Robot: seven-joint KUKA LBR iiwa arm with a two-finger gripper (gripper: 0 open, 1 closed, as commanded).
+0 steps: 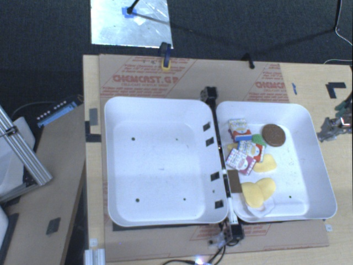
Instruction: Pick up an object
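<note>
Two white bins (160, 115) are being carried side by side by the surface (309, 76). In the right bin, one brown disc (273, 135), two yellow pieces (258, 191) and a few small printed packets (239, 128), roughly three, are being counted.

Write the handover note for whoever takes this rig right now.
End effector: at the view's right edge, outside the right bin, nothing seen in it; too small to tell whether it is open or shut.
Things: all in the right bin's left half. Brown disc at the top, red-and-white packet beside it, patterned packet lower, small yellow piece, large yellow piece lowest.
Done: nothing picked.
Left: reach in, grasp one thing, lift it.
</note>
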